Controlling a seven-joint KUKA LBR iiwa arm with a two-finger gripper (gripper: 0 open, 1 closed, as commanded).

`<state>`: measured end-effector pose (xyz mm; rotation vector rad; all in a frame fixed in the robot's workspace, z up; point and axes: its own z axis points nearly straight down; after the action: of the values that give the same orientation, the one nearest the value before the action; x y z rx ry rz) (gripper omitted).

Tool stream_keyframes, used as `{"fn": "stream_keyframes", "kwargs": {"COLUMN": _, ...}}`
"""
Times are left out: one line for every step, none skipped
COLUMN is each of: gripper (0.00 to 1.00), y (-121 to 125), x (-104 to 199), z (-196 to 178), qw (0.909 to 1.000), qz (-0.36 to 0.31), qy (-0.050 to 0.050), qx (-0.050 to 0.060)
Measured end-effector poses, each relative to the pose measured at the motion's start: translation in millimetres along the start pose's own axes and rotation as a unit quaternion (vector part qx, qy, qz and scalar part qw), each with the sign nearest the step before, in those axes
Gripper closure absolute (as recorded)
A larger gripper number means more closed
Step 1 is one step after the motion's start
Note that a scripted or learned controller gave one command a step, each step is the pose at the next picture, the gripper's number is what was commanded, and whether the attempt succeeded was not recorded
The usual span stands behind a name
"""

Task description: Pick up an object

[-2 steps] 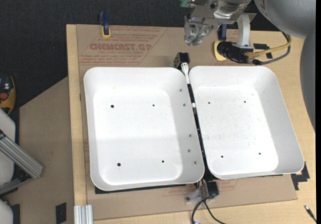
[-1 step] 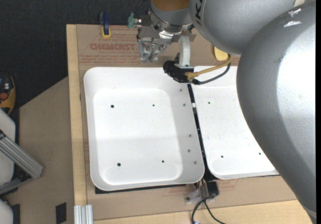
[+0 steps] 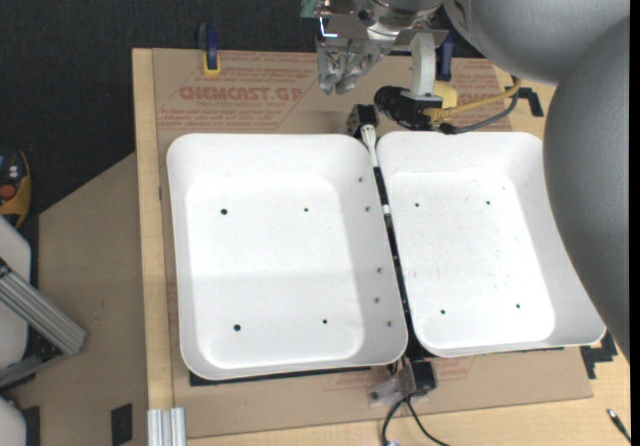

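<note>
My gripper [image 3: 340,74] hangs above the bench's far edge, just beyond the back rim of the left bin [image 3: 190,234] and near the seam between the two bins. Nothing shows held beneath it. The left bin's white floor carries only small dark dots. The right bin [image 3: 540,234] looks the same, with faint specks on its floor. The grey arm with its orange band comes in from the top right and covers the right bin's far right corner.
Both bins rest on a brown board [image 3: 150,134] with red lettering. Blue clamps [image 3: 209,39] stand at its back edge. A black strip [image 3: 385,224] runs between the bins. A cable connector [image 3: 410,379] sits at the front, and an aluminium rail [image 3: 40,319] lies at left.
</note>
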<state>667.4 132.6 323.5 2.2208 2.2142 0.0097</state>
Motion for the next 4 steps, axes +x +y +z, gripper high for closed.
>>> {"fn": "stream_keyframes", "kwargs": {"gripper": 1.00, "y": -5.2, "x": 98.6, "z": 88.7, "qw": 0.9999, "qz": -0.006, "qy": 0.001, "qx": 0.009}}
{"fn": "stream_keyframes", "kwargs": {"gripper": 1.00, "y": 0.1, "x": 35.2, "z": 29.5, "qw": 1.0000, "qz": 0.001, "qy": -0.001, "qx": 0.000}}
{"fn": "stream_keyframes", "kwargs": {"gripper": 1.00, "y": 0.1, "x": -24.8, "z": -13.4, "qw": 1.0000, "qz": 0.001, "qy": -0.001, "qx": 0.001}}
{"fn": "stream_keyframes", "kwargs": {"gripper": 1.00, "y": -2.8, "x": 46.0, "z": 54.5, "qw": 1.0000, "qz": -0.004, "qy": 0.000, "qx": 0.007}}
